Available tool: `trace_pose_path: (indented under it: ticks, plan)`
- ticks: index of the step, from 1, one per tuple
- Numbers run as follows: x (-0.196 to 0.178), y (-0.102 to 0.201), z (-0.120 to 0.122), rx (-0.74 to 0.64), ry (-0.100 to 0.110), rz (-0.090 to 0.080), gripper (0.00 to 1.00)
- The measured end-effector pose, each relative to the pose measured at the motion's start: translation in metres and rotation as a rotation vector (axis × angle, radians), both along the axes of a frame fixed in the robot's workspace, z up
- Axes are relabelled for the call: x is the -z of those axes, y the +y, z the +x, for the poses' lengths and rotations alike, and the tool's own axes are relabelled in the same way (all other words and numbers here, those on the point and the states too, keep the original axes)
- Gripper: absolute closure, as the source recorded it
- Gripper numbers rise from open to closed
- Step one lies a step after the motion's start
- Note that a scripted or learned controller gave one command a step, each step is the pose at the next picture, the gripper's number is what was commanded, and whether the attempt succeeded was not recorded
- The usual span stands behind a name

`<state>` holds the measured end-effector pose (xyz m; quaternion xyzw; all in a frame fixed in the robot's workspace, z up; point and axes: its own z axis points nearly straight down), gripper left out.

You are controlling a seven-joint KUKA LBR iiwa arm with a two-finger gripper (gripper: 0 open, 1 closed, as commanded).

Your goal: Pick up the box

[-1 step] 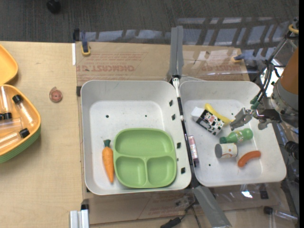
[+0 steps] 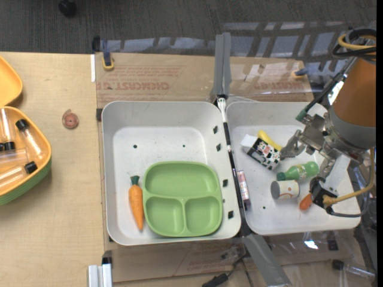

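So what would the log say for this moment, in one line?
task: pick up box | claw: over right bin, beside box | box: lying in bin, not held | nearby: green bottle, cup

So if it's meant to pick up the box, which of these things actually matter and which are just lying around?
Part of the job:
- box, in the right bin
- gripper, just beside the box

Just lying about:
- green bottle
- small white cup
- small orange piece
- carrot and green tray, in the left bin
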<state>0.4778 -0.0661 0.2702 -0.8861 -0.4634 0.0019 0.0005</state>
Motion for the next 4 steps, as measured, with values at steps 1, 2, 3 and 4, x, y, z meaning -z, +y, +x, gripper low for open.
trace_pose_path:
  ticks: [1,2,3,4]
  plan:
    - [-0.008,-0.001,0.000,0.002,0.004,-0.001,1.00]
    - [0.081,0.041,-0.001,0.163,0.003,0.000,1.00]
    - [-0.069,0.008,0.034,0.054,0.001,-0.002,1.00]
    - [-0.099,-0.014,0.093,-0.003,0.001,-0.001,1.00]
